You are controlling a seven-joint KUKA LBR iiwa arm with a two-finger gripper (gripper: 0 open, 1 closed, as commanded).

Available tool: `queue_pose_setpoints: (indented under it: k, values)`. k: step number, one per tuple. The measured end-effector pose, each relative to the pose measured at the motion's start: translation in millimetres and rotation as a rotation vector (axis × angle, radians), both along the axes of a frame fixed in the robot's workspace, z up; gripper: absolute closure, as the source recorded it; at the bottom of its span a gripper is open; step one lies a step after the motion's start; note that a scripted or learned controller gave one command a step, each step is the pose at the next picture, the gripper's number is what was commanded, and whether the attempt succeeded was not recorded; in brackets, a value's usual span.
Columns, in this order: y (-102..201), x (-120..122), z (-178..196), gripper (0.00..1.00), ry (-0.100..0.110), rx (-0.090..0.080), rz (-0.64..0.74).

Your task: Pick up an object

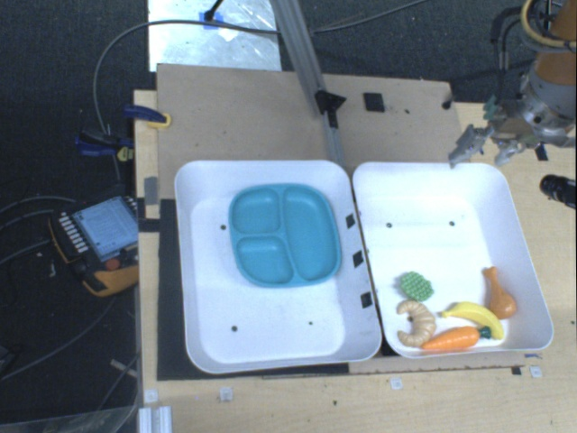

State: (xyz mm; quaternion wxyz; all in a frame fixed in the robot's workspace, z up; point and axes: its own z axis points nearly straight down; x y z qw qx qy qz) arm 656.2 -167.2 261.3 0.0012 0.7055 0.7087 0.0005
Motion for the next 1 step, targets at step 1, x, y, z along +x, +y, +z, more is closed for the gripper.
queue_pose_setpoints:
  k: [1]
  values:
    - [-1.2, 10.4, -49.8, 0.0, 0.003, 0.0, 0.003]
